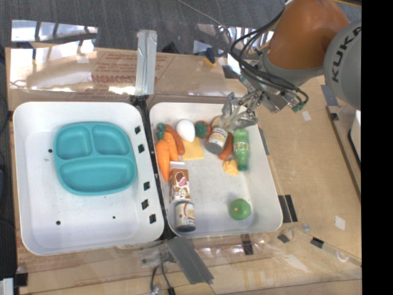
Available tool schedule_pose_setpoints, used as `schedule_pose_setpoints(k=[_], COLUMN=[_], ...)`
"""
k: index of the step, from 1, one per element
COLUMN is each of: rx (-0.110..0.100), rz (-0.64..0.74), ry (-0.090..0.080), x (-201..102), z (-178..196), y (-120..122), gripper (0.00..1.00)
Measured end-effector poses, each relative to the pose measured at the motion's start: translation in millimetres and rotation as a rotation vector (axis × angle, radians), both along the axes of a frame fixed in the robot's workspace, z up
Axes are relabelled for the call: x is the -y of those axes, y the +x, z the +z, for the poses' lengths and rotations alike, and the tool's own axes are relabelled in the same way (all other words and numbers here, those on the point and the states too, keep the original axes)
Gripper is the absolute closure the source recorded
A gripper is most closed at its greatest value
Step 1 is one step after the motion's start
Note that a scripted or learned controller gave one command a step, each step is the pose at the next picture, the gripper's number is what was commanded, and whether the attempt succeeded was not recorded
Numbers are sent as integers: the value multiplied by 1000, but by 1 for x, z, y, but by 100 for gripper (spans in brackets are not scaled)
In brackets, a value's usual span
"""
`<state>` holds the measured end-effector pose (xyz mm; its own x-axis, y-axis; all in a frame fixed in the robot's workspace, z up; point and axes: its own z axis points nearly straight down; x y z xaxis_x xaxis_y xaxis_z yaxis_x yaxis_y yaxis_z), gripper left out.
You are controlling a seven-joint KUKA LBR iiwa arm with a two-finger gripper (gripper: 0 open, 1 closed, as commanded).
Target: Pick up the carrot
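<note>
Showing "KU", grey arm (347,54) beyond right bin's (270,183) carrot (163,157).

Fixed overhead camera, slanted down, both bins (37,183)

My gripper (235,117) hung over the right bin (270,183), just above a small can (216,140). The carrot (163,157) lay by the bin's left wall. A teal tray (94,157) sat in the left bin (37,226).

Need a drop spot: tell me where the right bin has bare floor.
Free: the right bin's floor between the can lying at its left wall and the green apple, below the cheese. Crowded: the top, around the carrot, egg and green bottle.
</note>
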<state>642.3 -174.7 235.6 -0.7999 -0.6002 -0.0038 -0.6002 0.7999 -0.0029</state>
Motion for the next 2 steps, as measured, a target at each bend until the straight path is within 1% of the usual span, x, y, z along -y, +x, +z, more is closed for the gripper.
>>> schedule_pose_setpoints(k=[1,2], rx=[2,4], rz=[229,594], ry=[-1,-3], x=[14,-4], z=[-26,-23], y=[12,16], gripper=[100,100])
